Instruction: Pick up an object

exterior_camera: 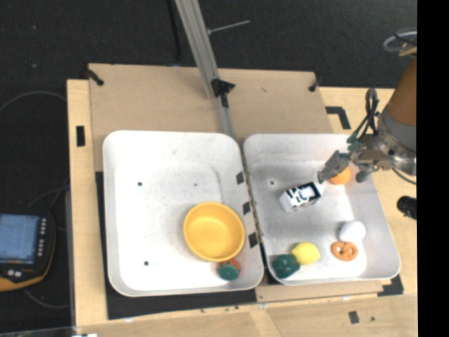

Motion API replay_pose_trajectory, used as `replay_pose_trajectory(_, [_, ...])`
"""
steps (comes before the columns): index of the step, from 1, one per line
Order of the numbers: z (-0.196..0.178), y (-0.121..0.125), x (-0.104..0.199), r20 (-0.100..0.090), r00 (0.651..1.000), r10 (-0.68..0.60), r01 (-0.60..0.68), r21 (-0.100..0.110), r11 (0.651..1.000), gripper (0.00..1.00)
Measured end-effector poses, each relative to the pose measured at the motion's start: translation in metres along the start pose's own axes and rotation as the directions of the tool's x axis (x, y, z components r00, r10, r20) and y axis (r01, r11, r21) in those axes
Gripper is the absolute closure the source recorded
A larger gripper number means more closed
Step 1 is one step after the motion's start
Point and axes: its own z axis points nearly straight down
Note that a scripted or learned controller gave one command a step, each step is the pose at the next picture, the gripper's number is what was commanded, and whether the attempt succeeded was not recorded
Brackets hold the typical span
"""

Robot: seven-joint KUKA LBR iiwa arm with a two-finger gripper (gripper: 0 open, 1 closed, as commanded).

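My gripper (pixel 345 170) hangs over the upper right part of the right bin (pixel 280 153), open, its two dark fingers spread apart. A small orange ball (pixel 341 177) lies between and just below the fingertips; nothing shows it lifted or gripped. A white-and-black toy (pixel 300 196) lies a little to the left of the gripper. Nearer the front of that bin are a white ball (pixel 352 230), an orange ring (pixel 344 250), a yellow lemon-like piece (pixel 306 253) and a dark green piece (pixel 285 264).
The left bin (pixel 147 167) holds a yellow bowl (pixel 214 230) and a small green-and-red piece (pixel 228 270) at its front right corner. A grey metal pole (pixel 203 48) slants up from behind the bins. A handheld pendant (pixel 24 248) lies far left.
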Motion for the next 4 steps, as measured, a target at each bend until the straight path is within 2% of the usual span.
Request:
replay_pose_trajectory(1, [0.0,0.0,0.0,0.0,1.0,0.001,-0.001,0.0,1.0,0.0])
replay_pose_trajectory(2, [0.054,-0.009,-0.007,0.001,1.0,0.004,-0.004,0.005,1.0,0.0])
replay_pose_trajectory(4, [0.155,-0.006,-0.017,0.002,1.0,0.004,-0.004,0.006,1.0,0.0])
